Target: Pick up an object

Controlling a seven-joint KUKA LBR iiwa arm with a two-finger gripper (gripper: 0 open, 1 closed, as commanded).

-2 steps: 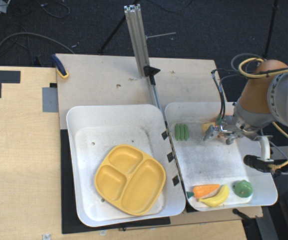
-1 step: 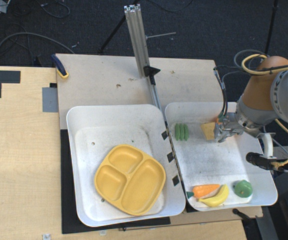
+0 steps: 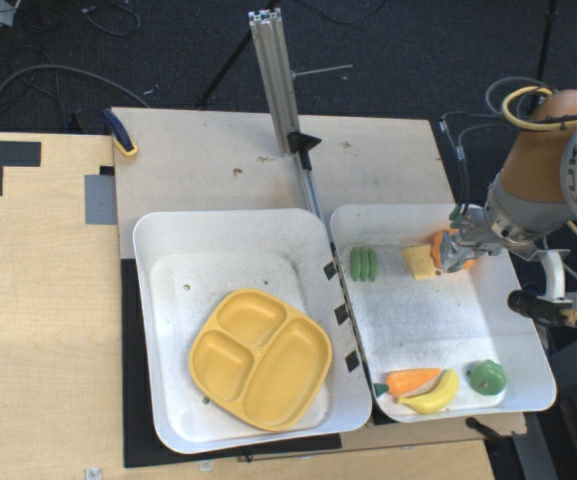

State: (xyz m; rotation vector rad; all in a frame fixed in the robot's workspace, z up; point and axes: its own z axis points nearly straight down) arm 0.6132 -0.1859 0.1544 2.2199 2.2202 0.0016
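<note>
One fixed camera, mounted above the bench [image 3: 388,158], looking down at a slant. Far edge of bench near top of frame, dark floor with cables beyond. Both white bins in frame: left bin [image 3: 158,268], right bin [image 3: 528,368]. Moderate distance, wide enough to take in a wooden table [image 3: 38,298] at left. Arm [image 3: 538,168] enters from right edge.
</note>
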